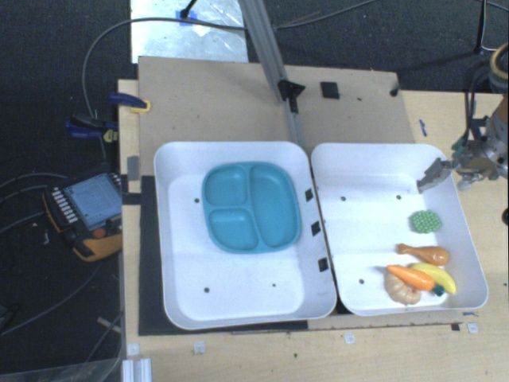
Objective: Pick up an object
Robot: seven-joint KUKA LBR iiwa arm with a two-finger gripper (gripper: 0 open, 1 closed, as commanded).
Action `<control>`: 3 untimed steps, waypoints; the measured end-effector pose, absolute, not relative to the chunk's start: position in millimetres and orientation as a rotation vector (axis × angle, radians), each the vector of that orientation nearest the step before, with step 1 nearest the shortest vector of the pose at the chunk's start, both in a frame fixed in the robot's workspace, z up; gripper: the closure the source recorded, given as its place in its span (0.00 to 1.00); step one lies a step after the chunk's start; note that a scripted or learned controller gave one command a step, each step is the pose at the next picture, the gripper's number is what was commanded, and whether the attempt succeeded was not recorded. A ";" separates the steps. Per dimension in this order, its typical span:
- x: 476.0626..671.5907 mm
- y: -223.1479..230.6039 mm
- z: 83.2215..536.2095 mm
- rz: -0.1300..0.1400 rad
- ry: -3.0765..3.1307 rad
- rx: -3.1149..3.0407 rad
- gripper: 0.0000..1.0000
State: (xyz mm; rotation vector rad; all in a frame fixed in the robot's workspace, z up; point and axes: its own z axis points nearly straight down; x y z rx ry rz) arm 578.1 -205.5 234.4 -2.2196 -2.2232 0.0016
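Hovering my tool [442, 175] at right bin's [374, 173] two o'clock | finger state: cannot tell | advice: drop squarely over green ball [425, 221], five o'clock.

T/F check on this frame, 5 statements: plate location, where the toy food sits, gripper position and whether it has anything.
1. The blue divided plate lies in the left bin. True.
2. The toy foods are on the plate. False: the green ball, drumstick, carrot and banana lie in the right bin.
3. The gripper is at the right bin's upper right rim. True.
4. The gripper holds the banana. False: nothing is seen between its fingers.
5. The green ball touches the carrot. False: they lie apart.
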 end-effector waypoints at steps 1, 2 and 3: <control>582.2 -200.4 190.7 0.001 -2.224 -2.217 0.00; 584.6 -200.9 148.9 0.001 -2.222 -2.221 0.00; 586.1 -201.3 162.3 -0.003 -2.227 -2.223 1.00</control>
